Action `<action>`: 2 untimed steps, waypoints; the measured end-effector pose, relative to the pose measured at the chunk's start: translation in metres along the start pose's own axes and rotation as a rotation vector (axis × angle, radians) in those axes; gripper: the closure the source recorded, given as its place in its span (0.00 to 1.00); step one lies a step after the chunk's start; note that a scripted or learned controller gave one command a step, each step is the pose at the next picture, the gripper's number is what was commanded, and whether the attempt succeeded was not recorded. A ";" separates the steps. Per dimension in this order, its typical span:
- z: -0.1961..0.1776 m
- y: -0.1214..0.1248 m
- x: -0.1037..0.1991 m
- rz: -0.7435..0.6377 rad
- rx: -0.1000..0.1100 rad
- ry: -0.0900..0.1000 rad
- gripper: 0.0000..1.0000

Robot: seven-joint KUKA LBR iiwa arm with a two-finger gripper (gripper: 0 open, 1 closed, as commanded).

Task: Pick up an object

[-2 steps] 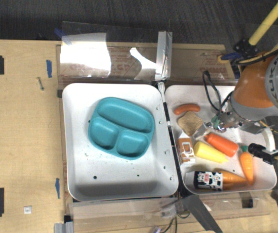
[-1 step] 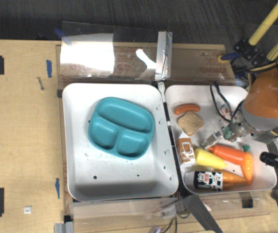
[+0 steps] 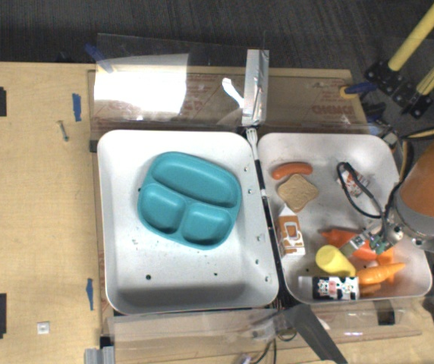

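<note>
White left bin (image 3: 118, 226): one teal tray (image 3: 190, 199) with three compartments, lying flat near the middle.

White right bin (image 3: 331, 149), touching the left bin along a shared edge: holds all the small items.

Grey arm (image 3: 429, 192) with orange band: enters at the right edge, over the right bin's right wall. Gripper (image 3: 375, 241) sits low at the right side of the bin, just above the orange pieces; whether it is spread or closed, and whether it has hold of anything, cannot be told from this view.

Black-and-white box (image 3: 336, 287): lying on its side against the near wall.

Toast (image 3: 299, 192): flat, upper left of the bin.

Orange-and-white carton (image 3: 290, 233): beside the left wall, below the toast.

Sausage (image 3: 290, 171): just above the toast.

Yellow fruit (image 3: 332, 261): between carton and gripper, touching the box.

Orange pieces (image 3: 380, 270): clustered by the gripper.

Black cable (image 3: 350, 180): looped, upper right.
</note>
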State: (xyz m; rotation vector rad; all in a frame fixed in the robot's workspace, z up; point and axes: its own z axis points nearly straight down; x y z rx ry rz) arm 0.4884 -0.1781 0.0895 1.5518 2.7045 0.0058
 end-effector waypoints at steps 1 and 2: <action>-0.069 0.062 -0.090 -0.080 0.007 0.010 0.00; -0.004 0.029 -0.069 -0.122 0.009 0.014 0.00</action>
